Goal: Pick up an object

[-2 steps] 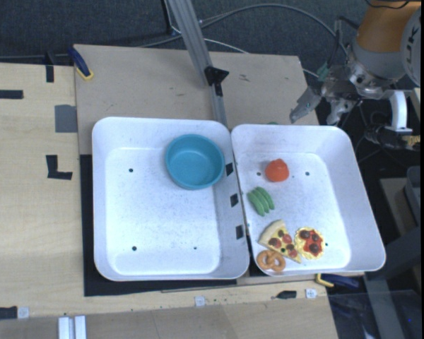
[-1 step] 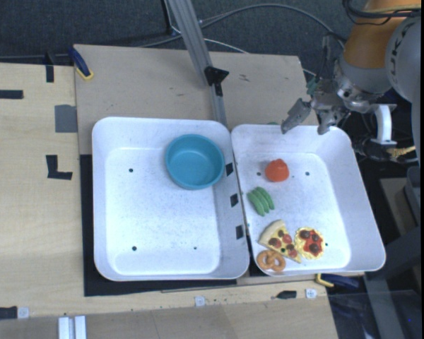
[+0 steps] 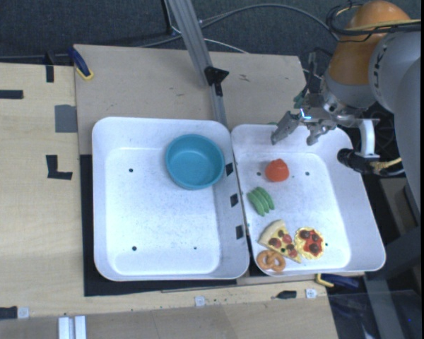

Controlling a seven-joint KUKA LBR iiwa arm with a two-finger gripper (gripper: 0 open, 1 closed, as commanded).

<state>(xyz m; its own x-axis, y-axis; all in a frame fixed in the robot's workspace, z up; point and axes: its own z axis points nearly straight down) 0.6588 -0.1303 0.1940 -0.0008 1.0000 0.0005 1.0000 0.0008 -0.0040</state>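
The arm (image 3: pixel 381 48) reached in from the right, its orange band above the wrist, and the pincer (image 3: pixel 299 134) hung over the far edge of the right bin (image 3: pixel 353 210). Its two fingers were spread wide apart, with nothing between them. A little nearer, on the bin's white floor, sat a small red tomato-like object (image 3: pixel 276 169), close to the fingertips but apart from them. Just below it lay a green pod-shaped piece (image 3: pixel 261 200). Toward the near edge were a pizza slice (image 3: pixel 278 236), a round yellow piece with red toppings (image 3: pixel 309 242) touching it, and a pretzel (image 3: pixel 271 261) at the bin's rim. In the left bin (image 3: pixel 127 210) a blue bowl (image 3: pixel 193 161) stood upright near the far right corner. Both bins rested side by side on the bench (image 3: pixel 28 189).
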